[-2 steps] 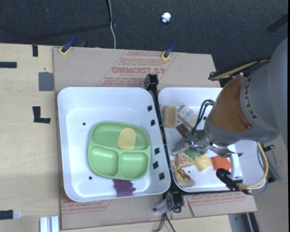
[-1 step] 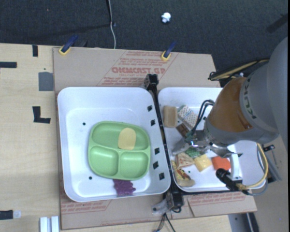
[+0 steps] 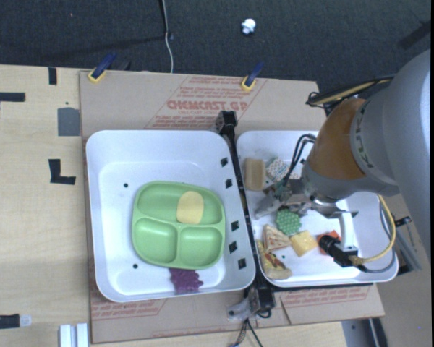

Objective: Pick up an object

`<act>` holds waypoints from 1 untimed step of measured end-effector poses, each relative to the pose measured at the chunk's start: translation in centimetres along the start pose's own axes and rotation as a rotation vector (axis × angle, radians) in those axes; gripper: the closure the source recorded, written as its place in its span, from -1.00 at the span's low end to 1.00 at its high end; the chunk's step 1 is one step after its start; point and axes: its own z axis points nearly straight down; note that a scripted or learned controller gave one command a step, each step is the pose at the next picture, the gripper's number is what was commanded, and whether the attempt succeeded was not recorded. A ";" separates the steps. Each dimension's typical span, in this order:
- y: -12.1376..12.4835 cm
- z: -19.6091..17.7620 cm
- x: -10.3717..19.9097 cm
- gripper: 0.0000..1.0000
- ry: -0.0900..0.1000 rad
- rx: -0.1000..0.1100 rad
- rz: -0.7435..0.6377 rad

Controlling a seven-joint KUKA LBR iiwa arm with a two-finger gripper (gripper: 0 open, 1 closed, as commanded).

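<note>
Grey arm with orange band reaches from right over right white bin [image 3: 362, 275]; gripper [image 3: 289, 199] low among small food toys, apparently just above green bumpy toy [image 3: 288, 221]. Left bin: green divided plate [image 3: 175, 241], yellow piece [image 3: 190, 207]

Dark carpet floor [image 3: 311, 20]; wooden bench [image 3: 29, 194]; cardboard sheet [image 3: 202, 103] clamped down.

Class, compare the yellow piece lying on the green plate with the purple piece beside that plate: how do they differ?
The yellow piece is smooth and oval; the purple piece is bumpy, like a grape bunch. The yellow piece rests in a compartment of the green plate; the purple piece lies on the bin floor against the plate's near edge. Both are small and sit in the left bin.
</note>
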 end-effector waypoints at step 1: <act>-5.0 -0.1 -0.2 -1.00 0.000 -0.001 0.001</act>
